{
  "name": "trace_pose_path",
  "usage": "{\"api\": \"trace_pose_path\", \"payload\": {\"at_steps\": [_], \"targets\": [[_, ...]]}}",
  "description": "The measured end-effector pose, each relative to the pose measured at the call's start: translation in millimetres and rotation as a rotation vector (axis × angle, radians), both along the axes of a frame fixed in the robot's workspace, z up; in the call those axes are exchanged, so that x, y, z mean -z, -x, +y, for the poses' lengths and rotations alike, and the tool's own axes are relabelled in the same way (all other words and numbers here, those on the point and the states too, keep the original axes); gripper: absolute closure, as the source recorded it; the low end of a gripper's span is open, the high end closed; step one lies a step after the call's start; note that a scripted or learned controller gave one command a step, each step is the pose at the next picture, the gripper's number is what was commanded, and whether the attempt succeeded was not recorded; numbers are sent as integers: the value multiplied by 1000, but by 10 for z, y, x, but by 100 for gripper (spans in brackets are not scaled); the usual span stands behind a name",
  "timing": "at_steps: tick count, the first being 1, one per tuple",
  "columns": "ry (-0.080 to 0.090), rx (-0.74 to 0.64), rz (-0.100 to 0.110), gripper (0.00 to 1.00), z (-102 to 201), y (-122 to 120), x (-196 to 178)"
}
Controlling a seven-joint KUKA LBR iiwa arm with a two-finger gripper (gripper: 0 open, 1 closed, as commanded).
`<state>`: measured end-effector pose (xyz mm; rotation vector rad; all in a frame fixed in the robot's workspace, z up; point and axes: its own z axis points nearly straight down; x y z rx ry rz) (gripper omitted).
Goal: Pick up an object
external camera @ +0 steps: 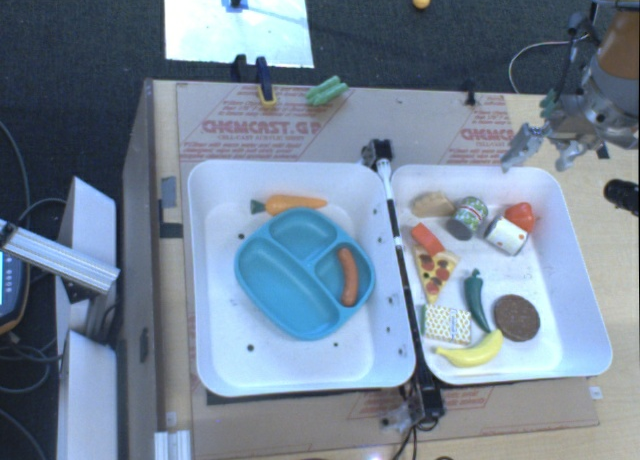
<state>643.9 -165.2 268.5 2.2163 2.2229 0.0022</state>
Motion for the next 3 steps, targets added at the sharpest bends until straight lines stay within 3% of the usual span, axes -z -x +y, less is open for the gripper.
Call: {"api": "trace_pose_path", "payload": {"at_steps": [1,2,3], "targets": [[-1,-1,0,0,587,82,1840],[6,-2,35,0,628,-191,1833],[-1,1,2,0,652,628,1842]]}}
